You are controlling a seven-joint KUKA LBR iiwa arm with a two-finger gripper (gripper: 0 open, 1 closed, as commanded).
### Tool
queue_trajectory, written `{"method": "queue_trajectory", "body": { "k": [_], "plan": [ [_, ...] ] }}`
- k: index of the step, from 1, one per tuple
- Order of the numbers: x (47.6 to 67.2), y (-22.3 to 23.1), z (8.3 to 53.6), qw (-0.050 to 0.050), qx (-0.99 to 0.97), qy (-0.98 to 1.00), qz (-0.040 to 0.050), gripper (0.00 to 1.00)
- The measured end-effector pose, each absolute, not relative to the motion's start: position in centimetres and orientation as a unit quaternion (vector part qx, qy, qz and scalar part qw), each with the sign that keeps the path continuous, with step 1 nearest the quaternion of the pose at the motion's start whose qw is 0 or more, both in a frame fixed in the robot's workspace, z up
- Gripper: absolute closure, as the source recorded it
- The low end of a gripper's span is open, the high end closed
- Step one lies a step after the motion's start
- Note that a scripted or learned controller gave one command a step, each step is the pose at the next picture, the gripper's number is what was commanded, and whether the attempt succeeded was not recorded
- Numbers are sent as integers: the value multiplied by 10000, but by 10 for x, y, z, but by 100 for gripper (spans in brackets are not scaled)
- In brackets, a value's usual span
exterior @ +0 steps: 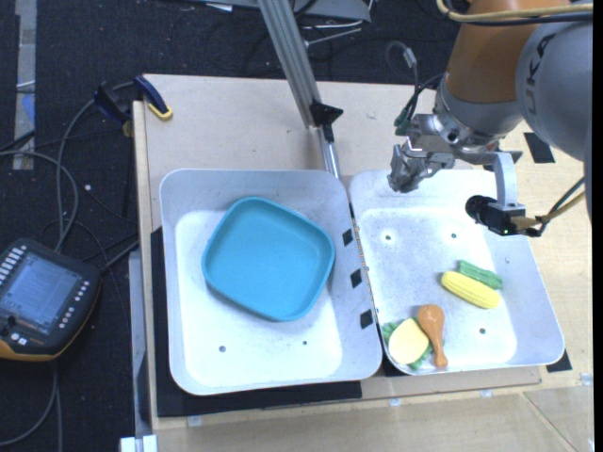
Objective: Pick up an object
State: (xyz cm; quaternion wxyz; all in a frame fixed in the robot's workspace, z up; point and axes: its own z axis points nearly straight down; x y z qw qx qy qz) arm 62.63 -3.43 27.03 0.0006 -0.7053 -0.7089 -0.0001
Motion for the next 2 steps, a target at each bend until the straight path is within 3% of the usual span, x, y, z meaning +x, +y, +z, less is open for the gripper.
{"method": "queue_trajectory", "body": {
  "k": [2],
  "plan": [
    [632,60,269,5,-7056,-7086,-2,100]
  ]
}}
